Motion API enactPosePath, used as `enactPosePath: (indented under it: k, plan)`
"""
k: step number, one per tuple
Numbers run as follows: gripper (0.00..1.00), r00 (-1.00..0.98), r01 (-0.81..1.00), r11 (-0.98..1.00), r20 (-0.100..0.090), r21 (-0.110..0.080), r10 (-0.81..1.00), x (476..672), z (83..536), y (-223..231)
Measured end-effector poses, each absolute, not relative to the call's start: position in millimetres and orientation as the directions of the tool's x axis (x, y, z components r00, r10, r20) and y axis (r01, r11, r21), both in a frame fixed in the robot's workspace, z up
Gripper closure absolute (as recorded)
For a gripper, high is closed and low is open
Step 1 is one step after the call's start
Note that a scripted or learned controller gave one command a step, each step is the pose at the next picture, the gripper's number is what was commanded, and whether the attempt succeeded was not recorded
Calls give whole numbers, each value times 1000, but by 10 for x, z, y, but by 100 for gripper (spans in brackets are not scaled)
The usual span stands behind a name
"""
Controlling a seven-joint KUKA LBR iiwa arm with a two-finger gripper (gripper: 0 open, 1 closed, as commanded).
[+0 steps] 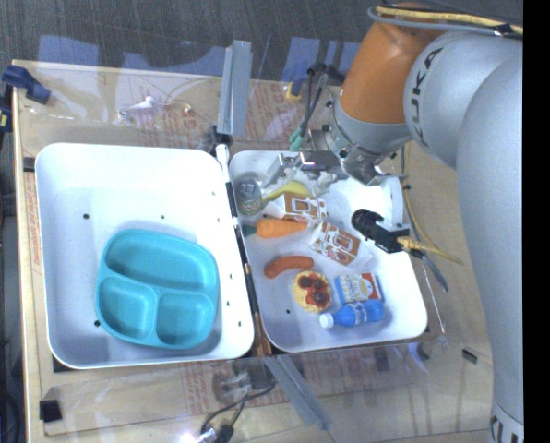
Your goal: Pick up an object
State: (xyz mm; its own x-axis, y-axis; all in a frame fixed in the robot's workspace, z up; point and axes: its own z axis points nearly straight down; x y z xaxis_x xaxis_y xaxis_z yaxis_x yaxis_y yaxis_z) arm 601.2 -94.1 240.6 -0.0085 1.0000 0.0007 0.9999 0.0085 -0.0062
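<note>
Whether the jaws are open or closed can't be made out — the gripper (304, 166) hangs low at the far end of the right bin (406, 326), over a banana (292, 192) and a metal can (248, 195). Nearer lie a carrot (281, 229), a sausage (288, 265) and a water bottle (352, 317). A blue divided tray (158, 289) sits in the left bin (72, 169).

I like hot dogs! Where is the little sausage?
The sausage lies in the right bin, near its middle, just below the carrot and just above the small pizza.
</note>
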Motion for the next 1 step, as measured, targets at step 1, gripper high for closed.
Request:
enactPosePath:
  k: [1]
  plan:
    - [0,-103,995,103,0,-6,995,5708,1507,-1280]
